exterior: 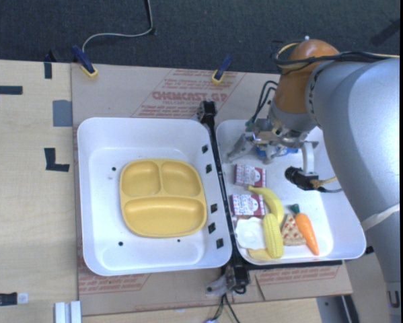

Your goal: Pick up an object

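While the tool [267, 145], fingers' state untellable, hovers above, the banana [271, 214] lies lengthwise down the right bin [336, 227].

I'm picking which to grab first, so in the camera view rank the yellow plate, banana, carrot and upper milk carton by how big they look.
1. yellow plate
2. banana
3. carrot and upper milk carton: these look about alike, so I won't rank them.

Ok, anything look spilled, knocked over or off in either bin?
Nothing spilled or broken. The toy food in the right bin lies heaped: the banana rests over the corn. The yellow tray sits flat in the left bin.
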{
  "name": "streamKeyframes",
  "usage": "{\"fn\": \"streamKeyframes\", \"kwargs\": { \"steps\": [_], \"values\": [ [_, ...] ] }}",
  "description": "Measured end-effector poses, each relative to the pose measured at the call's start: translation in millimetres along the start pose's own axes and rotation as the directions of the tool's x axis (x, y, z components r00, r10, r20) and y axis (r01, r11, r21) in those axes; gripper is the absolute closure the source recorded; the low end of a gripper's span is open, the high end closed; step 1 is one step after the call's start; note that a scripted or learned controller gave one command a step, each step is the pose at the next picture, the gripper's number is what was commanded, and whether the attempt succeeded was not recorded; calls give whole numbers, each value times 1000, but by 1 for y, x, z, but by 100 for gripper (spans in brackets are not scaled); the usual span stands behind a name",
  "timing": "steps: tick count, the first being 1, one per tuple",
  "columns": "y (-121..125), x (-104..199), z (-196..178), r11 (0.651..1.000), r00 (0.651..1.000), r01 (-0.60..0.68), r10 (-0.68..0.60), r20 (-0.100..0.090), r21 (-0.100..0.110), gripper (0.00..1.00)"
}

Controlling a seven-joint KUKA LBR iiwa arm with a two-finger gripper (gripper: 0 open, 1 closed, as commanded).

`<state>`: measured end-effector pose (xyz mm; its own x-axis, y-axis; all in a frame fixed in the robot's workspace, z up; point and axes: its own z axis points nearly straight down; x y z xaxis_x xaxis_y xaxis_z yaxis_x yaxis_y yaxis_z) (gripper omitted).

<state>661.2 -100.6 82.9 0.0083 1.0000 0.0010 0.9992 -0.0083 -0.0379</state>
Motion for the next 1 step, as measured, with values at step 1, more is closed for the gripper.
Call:
{"fn": "streamKeyframes", "kwargs": {
  "steps": [1],
  "values": [
    [0,1,0,1000,1000,-1,1,2,0,0]
  ]
}}
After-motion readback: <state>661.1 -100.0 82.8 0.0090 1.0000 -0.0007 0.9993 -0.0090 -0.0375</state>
